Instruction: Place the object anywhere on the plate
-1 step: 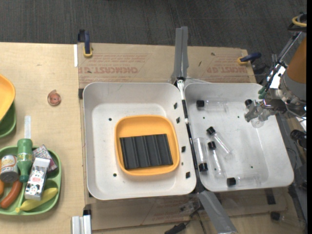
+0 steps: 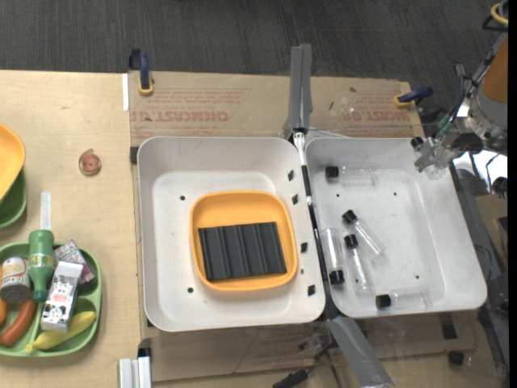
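From the camera above, two shallow white bins of smooth plastic are seen side by side on a pale wooden worktop [image 2: 73, 120]. In the left bin [image 2: 161, 176] a rounded square plate [image 2: 242, 204] of orange plastic is placed, and a dark grey ribbed pad [image 2: 242, 249] with four ridges is laid on it. In the right bin [image 2: 452, 241] clear tubes with black caps are scattered, thin and cylindrical; five caps can be counted. One tube [image 2: 349, 173] lies near the far left corner, one [image 2: 362, 231] is tilted in the middle with another [image 2: 355, 259] just beside it, one [image 2: 333, 257] lies along the left wall, and one [image 2: 402, 299] rests near the front wall. None of them is on the plate.

The pincer [image 2: 430, 153] is seen at the far right corner of the right bin, above its rim; whether its fingers are apart or together cannot be told, because the part is small and blurred.

At the left edge of the worktop a green tray [image 2: 85, 330] with toy food and a green bottle [image 2: 40, 261] is placed. Two clamps [image 2: 142, 75] are fixed at the far edge.
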Robot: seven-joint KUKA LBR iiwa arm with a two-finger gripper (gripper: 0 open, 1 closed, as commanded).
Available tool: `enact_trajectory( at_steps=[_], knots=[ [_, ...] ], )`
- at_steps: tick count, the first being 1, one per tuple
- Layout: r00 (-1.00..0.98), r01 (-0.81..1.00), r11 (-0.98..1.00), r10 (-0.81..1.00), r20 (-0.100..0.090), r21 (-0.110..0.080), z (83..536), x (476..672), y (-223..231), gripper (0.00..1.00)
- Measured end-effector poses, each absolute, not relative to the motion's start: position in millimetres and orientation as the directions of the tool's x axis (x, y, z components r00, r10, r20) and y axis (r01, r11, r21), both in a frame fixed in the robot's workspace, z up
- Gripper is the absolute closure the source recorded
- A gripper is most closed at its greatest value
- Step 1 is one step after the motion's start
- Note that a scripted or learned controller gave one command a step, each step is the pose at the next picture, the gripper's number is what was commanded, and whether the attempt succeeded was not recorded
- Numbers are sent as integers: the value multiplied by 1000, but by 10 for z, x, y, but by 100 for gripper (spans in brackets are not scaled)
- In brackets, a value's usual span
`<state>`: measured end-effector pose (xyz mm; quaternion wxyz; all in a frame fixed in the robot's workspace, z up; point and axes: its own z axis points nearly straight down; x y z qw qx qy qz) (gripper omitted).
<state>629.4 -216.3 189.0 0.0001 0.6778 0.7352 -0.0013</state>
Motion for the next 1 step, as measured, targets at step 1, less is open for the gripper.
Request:
enact_trajectory(
  at_steps=[1],
  knots=[
    [-283,959,283,959,-3,1,2622,6596,-2218,100]
  ],
)
